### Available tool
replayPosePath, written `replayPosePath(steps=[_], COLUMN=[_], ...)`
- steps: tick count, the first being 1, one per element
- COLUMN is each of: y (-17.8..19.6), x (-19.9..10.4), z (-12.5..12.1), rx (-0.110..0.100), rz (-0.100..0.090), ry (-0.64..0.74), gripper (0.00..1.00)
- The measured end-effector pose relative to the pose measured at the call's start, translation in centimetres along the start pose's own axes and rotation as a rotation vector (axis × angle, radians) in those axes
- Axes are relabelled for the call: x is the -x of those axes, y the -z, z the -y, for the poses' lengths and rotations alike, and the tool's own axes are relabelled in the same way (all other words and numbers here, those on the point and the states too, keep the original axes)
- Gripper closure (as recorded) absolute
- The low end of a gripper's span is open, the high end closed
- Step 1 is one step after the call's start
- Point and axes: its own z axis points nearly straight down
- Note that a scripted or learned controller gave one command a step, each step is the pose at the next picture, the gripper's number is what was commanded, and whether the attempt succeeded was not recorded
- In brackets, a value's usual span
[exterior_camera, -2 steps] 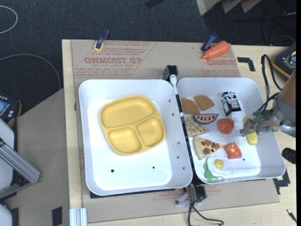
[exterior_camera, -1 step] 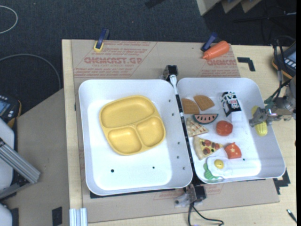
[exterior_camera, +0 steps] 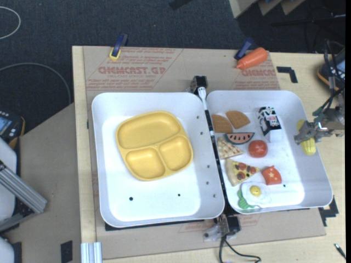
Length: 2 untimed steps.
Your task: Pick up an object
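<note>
Camera view had my gripper [exterior_camera: 310, 137] at the right bin's [exterior_camera: 307, 193] edge, apparently pinching the yellow corn [exterior_camera: 309, 145]; I judged a slow, straight lift best.

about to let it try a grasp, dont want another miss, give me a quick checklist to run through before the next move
1. Gripper over the right bin: ok, it sits at the bin's right edge.
2. A target close by: ok, a yellow corn-like piece lies just below the gripper.
3. Target between the fingers: cannot tell, that spot is too small and cluttered.
4. Target apart from its neighbours: ok, the tomato and the strawberry lie well to its left.
5. Left bin out of the way: ok, the yellow divided plate sits there, far from the gripper.
</note>
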Motion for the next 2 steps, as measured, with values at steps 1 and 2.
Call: replayPosePath(steps=[1, 2], y=[0.9, 0.7], x=[-4.9, -9.3], z=[-0.7, -1.3], rx=[-0.002, -0.006], rz=[-0.003, -0.005], ry=[0.003, 0.004], gripper=[1.00, 1.00])
